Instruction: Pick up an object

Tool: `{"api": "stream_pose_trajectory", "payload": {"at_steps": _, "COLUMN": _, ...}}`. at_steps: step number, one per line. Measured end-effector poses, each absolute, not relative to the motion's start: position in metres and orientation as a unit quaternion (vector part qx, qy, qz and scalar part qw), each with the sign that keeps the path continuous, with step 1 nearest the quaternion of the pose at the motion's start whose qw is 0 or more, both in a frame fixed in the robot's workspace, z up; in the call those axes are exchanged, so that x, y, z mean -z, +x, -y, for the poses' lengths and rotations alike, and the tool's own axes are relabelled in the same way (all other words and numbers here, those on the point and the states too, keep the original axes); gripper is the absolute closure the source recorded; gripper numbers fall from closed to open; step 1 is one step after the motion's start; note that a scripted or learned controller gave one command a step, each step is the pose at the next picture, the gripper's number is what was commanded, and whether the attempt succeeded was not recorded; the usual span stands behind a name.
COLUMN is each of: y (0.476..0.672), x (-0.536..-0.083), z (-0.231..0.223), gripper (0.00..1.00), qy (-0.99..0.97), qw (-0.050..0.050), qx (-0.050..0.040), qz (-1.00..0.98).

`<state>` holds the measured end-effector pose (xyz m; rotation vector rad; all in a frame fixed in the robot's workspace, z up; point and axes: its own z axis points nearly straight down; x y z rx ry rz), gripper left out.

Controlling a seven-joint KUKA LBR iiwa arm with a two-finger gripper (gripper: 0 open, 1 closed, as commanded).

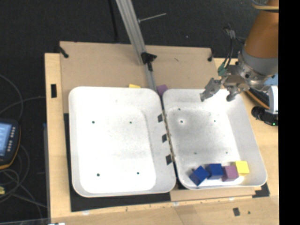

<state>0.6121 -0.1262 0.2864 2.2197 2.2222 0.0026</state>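
Observation:
Four small blocks lie in a row at the near edge of the right bin (211, 135): a dark blue block (199, 175), a blue block (215, 170), a purple block (230, 172) and a yellow block (242, 167). My gripper (219, 93) hangs over the far right corner of that bin, well away from the blocks. Its two fingers are spread apart and nothing is between them.
The left bin (115, 139) sits beside the right one. A yellow block (134, 86) and a purple block (162, 89) lie outside the bins at their far edge. A slanted metal rail (133, 27) rises at the back.

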Motion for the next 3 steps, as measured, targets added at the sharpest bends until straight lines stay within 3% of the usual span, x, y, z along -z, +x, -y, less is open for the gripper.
{"api": "stream_pose_trajectory", "payload": {"at_steps": 1, "y": 0.584, "x": -0.2, "z": 0.085, "gripper": 0.0, "qy": 0.706, "qw": -0.003, "qx": 0.0021, "qz": -0.709}}
{"api": "stream_pose_trajectory", "payload": {"at_steps": 2, "y": 0.507, "x": -0.1, "z": 0.101, "gripper": 0.0, "qy": 0.709, "qw": -0.004, "qx": 0.0031, "qz": -0.706}}
{"api": "stream_pose_trajectory", "payload": {"at_steps": 3, "y": 0.541, "x": -0.266, "z": 0.125, "gripper": 0.0, "qy": 0.706, "qw": 0.005, "qx": -0.0026, "qz": -0.708}}
